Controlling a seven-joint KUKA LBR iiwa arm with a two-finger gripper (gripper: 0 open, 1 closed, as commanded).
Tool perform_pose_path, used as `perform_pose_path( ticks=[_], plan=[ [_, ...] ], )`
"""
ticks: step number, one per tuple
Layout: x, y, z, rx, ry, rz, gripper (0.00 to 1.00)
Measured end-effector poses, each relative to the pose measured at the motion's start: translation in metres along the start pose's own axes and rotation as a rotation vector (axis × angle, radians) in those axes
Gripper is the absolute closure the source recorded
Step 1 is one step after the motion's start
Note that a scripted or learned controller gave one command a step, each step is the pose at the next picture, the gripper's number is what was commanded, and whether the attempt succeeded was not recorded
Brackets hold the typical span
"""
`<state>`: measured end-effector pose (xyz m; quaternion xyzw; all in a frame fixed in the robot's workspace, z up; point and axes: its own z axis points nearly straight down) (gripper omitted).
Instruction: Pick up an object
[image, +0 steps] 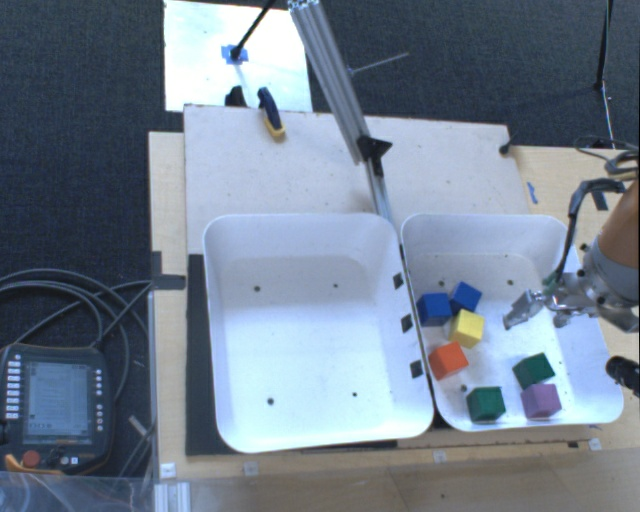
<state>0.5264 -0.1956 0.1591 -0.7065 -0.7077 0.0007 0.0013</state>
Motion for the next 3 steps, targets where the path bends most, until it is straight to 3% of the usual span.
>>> perform_pose_path(
  ticks=[1, 2, 3],
  plan=[
    [0.0, 0.0, 0.052, 0.0, 0.0, 0.0, 0.0],
    [-0.001, 0.002, 0.038, -0.007, -0.002, -0.002, 1.0],
    [0.009, 0.003, -0.017, -0.01, -0.003, -0.004, 1.0]
  ],
)
